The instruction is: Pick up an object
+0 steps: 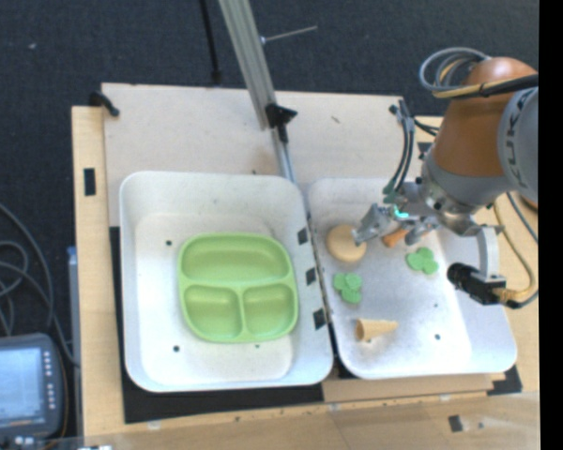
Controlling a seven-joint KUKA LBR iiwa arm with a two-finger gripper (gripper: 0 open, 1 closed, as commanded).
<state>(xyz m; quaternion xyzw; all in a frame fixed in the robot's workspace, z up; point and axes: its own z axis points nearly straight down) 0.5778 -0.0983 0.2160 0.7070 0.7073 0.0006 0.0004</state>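
The tan round piece [345, 244] was the likeliest thing to be picked, since it lay in the right bin [479, 345] directly at the tip of the tool [373, 225]. Taking that piece as the landmark, the nearest thing to the camera was a small cone-shaped item [375, 328], well below it toward the bin's front edge. Between the cone and the tan piece sat a green leafy piece [348, 287], just below the landmark. A second green piece [421, 262] lay off to its right, under the arm's wrist, and a small orange item [394, 237] showed just right of it, partly hidden by the tool. To the landmark's left, across the two bin walls, the left bin [141, 204] carried a green divided plate [237, 286]. Beyond everything, a slanted metal post [253, 54] rose from the tabletop [188, 129].

The tool hovered at the tan piece's upper right edge; whether it was touching could not be told, and whether it was apart or together could not be told either, as the view was too blurred there. Nothing could be seen held in it.

The tan piece looked like a light, rigid toy, smooth and domed, so it would probably slip under a shallow pinch. A hold across its widest part, low on the sides, seemed the safest choice.
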